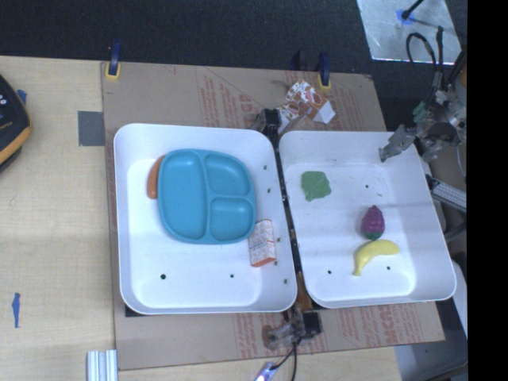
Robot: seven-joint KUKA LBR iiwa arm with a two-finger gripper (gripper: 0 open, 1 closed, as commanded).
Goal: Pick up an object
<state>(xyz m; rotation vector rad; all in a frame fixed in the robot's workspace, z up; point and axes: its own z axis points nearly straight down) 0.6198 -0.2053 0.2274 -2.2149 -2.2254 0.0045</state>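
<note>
The grey end effector (394, 146), its opening impossible to judge, hangs over the right shallow white bin's (413, 288) 1 o'clock corner, while the purple grape cluster (372, 221) and yellow plastic banana (374, 255) lie toward 5 o'clock

You have two bins side by side on the table (55, 236). In the left bin (139, 288), a divided plate (206, 195) lies toward the back, covering most of a carrot (152, 178) at its left edge; a small packet (263, 243) sits just off its front right corner. In the right bin (421, 284), a lettuce leaf (315, 185) lies back left, a bunch of grapes (372, 221) further right, and a banana (375, 254) just in front of it. The end effector (397, 145) hangs over the right bin's back right corner.
</note>
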